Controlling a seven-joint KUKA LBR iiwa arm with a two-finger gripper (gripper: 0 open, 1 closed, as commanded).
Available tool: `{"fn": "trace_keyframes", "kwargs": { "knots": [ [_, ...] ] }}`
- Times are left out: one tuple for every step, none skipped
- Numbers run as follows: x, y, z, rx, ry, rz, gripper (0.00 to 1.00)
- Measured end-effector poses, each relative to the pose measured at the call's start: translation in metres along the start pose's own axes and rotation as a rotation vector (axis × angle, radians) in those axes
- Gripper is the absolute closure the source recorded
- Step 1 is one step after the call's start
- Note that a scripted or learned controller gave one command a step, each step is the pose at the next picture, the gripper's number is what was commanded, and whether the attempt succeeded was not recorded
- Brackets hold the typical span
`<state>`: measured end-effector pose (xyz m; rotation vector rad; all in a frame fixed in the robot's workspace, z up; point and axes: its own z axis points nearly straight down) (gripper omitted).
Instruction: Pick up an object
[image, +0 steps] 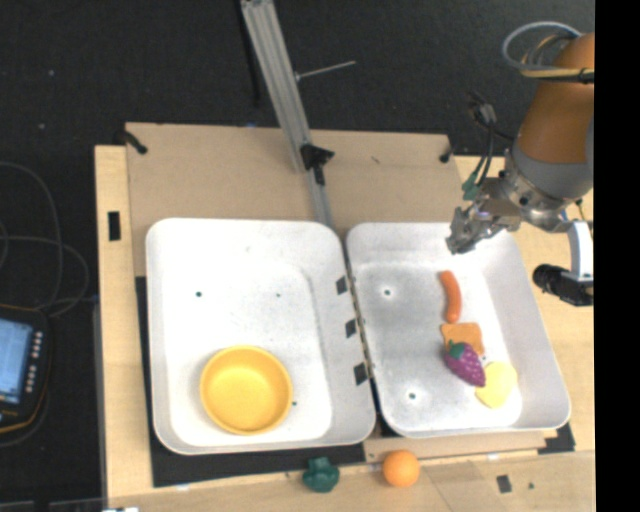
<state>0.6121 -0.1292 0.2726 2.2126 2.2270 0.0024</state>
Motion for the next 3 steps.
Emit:
{"fn": "trace_keyframes", "kwargs": {
  "knots": [
    [0.046, -0.005, 0.009, 0.002, 0.000, 0.001, 1.00],
    [0.109, 0.001, 0.017, 0.003, 0.002, -0.001, 1.00],
    [0.168, 0.013, 0.023, 0.002, 0.002, -0.001, 1.00]
  ]
}}
